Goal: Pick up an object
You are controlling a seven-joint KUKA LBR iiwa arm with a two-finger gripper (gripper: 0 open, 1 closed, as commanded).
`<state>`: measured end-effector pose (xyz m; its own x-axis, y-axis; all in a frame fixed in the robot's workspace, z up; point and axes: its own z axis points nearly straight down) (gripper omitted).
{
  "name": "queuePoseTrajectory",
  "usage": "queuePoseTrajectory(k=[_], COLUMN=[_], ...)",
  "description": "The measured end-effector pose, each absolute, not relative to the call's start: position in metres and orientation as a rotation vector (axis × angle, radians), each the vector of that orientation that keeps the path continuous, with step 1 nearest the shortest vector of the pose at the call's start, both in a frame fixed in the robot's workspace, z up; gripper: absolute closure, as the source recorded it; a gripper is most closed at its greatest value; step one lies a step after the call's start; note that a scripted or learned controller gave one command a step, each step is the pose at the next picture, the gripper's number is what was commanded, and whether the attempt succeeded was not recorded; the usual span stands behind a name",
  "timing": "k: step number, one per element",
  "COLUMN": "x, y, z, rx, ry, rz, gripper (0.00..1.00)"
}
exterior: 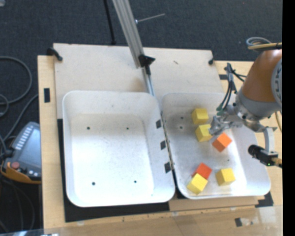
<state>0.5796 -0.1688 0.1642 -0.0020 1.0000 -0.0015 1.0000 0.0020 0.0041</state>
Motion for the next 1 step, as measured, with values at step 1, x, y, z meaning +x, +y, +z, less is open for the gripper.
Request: queuePoseTrajectory(k=[1], x=[0.5794], y=[-0.1687], z=[0.1634], rx=[2.218], ry=[2.221], rz=[0.002], gripper=[0.0])
